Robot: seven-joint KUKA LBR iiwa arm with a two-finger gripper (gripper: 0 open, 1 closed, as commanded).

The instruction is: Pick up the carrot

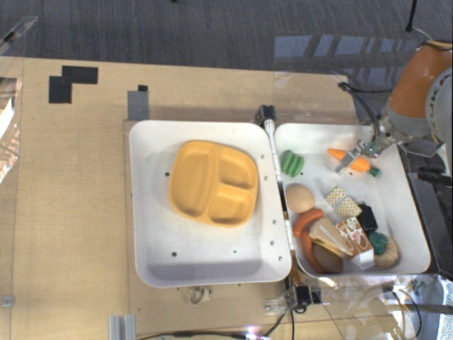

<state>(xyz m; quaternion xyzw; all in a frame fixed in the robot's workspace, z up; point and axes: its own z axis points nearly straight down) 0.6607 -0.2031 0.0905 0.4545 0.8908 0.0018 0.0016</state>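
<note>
A yellow divided plate (213,183) lies in the left bin (152,261).

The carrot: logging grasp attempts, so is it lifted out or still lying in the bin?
Cannot tell if lifted. The carrot appears over the right bin's floor, lying flat, with the end effector at its middle.

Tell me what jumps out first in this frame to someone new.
The big yellow divided tray lying alone in the left bin grabs the eye first. Next is the right bin, crowded with toy food along its near side, and the orange carrot at its far side. The pincer is right at the carrot, under the arm's orange band coming in from the right.
</note>
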